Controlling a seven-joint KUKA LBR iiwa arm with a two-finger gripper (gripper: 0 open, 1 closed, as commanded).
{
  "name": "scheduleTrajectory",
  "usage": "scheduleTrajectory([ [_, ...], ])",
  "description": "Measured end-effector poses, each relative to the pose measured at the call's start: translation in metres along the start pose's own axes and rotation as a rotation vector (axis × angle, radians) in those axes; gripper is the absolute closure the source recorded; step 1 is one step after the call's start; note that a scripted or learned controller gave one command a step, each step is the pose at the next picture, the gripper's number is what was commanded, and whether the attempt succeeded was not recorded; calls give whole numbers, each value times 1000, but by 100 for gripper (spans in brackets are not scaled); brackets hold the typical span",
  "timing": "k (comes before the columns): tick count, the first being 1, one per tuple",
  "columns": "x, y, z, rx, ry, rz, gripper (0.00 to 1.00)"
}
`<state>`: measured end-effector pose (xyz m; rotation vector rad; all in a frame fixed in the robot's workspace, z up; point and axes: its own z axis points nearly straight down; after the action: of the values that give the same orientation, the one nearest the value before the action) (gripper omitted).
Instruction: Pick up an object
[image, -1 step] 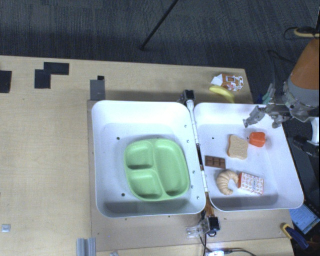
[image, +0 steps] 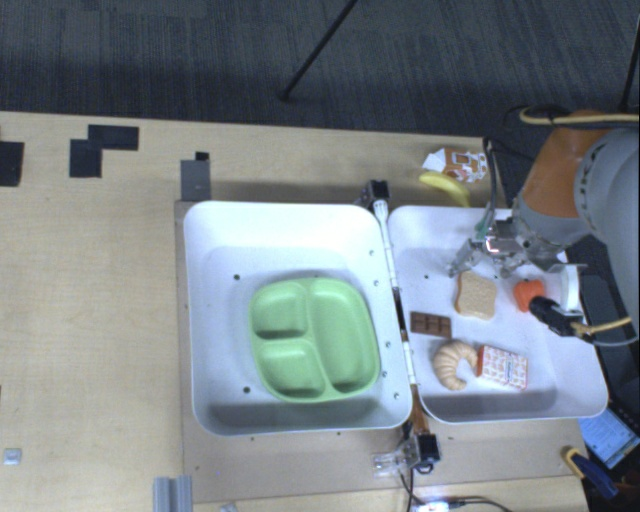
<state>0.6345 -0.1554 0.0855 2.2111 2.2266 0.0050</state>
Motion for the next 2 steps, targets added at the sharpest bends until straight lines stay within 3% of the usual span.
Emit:
scheduleTrajectory([
  [1,1,1,-11,-3,0,-4,100],
  [2,1,1,-11,-3,0,-4,0],
])
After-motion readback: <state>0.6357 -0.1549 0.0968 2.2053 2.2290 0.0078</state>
